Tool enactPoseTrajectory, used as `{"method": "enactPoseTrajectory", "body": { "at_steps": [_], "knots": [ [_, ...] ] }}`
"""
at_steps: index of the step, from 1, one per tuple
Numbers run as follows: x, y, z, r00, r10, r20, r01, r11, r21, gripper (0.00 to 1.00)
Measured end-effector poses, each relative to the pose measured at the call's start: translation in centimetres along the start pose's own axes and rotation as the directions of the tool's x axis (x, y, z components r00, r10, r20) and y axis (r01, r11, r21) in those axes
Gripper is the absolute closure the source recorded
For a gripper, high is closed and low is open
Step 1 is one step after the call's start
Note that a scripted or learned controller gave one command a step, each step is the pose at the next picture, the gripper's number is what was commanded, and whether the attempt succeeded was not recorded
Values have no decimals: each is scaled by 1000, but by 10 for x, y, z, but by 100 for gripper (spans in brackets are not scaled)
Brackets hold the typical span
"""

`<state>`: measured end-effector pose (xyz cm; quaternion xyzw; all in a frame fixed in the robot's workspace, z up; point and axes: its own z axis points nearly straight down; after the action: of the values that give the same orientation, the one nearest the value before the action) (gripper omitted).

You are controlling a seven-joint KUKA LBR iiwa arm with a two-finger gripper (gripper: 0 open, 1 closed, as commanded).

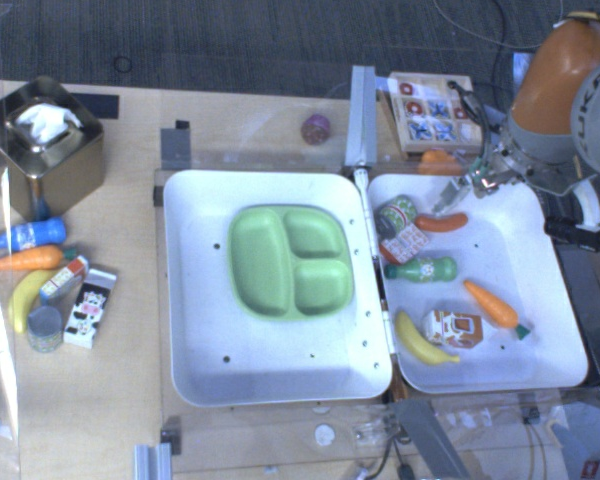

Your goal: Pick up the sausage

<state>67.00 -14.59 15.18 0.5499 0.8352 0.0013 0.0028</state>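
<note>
We find the bench (130, 388) to be a pale wooden surface, with dark grey carpet beyond its far edge. Two shallow white bins stand on it side by side. We take the right bin (555, 298) as our landmark.

Inside the right bin, the sausage (441, 223) lies near the far wall, reddish-orange and roughly level. The tool (458, 190) hangs just above the sausage's far side, at the end of the grey arm (565, 78) with its orange band. We cannot tell whether the tool is apart or together; nothing shows clamped in it.

Also in the right bin: a green bottle (421, 268) near its middle, a carrot (494, 306) toward its right wall, a banana (422, 340) and a small brown carton (454, 329) at its near side, and a round green tin (395, 213) with a red-patterned packet (407, 242) by its left wall.

Left of the right bin, touching it along a metal divider, the left bin (195, 348) holds a green compartment tray (291, 261).

Beyond the right bin's far wall lies a picture board (430, 113); a small purple ball (316, 128) rests further left. Well to the left of both bins, on bare wood, we note a metal box (45, 163) with white cloth, a blue bottle (25, 235), a second carrot (25, 259) and a second banana (21, 300).
</note>
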Motion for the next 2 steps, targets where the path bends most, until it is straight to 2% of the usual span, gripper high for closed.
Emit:
{"method": "enactPoseTrajectory", "body": {
  "at_steps": [1,2],
  "knots": [
    [-11,-2,46,994,105,1,-105,994,-5,0],
    [-11,-9,53,967,-256,15,255,967,21,0]
  ]
}}
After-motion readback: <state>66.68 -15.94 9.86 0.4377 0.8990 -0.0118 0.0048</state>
